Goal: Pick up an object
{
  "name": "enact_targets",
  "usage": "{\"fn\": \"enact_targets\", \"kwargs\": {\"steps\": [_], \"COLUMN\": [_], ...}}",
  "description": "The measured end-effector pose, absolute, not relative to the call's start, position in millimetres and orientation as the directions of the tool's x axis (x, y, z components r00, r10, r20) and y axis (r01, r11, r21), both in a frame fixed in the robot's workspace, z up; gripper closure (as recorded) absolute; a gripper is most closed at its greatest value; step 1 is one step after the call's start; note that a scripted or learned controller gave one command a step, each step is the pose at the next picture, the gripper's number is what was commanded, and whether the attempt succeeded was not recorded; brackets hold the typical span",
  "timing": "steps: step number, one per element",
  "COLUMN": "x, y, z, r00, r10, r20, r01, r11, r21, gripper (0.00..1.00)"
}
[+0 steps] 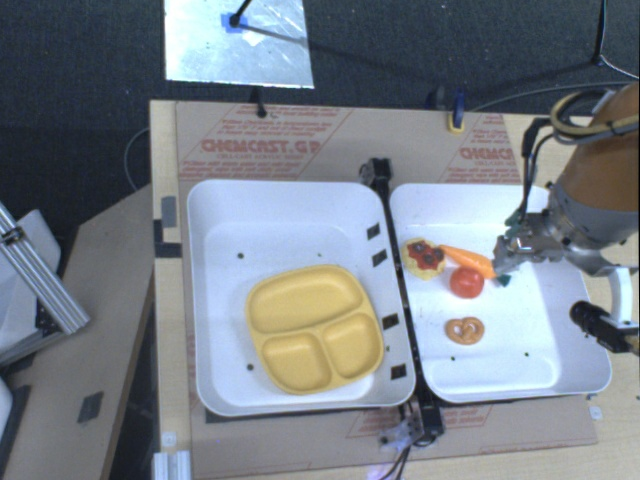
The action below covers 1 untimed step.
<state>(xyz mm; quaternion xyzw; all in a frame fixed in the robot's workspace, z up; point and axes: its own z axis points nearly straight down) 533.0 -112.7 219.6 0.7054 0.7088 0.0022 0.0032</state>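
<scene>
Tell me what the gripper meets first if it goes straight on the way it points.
Likely the round red tomato: the gripper points down and left, its tip right beside it, near the orange carrot. Depth is unclear, so it might reach the white bin's floor instead.

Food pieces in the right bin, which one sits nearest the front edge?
The pretzel. It lies alone toward the front; tomato, carrot and tart cluster farther back.
</scene>
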Motion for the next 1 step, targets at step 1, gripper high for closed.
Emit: {"fn": "enact_targets", "kwargs": {"steps": [1], "x": [534.7], "y": [-112.9], "z": [257.2], "r00": [-0.005], "r10": [1.0], "r20": [-0.001], "r01": [1.0], "r11": [0.005], "r21": [0.006], "gripper": [1.0]}}
